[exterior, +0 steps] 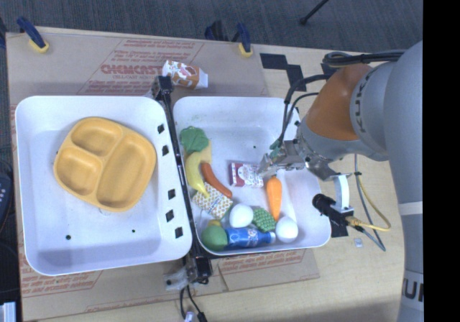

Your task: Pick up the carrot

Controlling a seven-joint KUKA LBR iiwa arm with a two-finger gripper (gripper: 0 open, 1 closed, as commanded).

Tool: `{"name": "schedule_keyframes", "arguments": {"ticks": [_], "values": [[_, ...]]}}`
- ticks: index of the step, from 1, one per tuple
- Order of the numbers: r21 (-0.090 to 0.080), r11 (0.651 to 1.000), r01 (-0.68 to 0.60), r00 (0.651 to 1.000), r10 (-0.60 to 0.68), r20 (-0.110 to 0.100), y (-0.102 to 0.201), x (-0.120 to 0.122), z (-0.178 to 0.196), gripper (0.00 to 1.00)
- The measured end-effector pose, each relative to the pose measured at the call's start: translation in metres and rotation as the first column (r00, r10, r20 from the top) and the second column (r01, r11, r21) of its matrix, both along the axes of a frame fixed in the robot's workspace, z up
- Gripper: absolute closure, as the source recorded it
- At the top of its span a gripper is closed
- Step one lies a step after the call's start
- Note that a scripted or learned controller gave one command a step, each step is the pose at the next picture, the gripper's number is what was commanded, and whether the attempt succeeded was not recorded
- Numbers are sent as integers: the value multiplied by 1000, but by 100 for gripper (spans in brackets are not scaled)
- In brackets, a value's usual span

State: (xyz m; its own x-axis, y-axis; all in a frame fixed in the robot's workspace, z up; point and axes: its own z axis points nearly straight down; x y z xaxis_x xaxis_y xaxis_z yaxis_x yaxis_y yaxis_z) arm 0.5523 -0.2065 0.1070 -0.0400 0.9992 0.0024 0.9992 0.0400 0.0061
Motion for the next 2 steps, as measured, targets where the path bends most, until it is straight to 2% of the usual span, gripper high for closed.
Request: {"name": "schedule_keyframes", "arguments": {"ticks": [1, 2], "values": [[-3, 990, 142, 990, -142, -9, 22, -30, 85, 100], [-2, 990, 142, 990, -142, -10, 22, -30, 85, 0]]}}
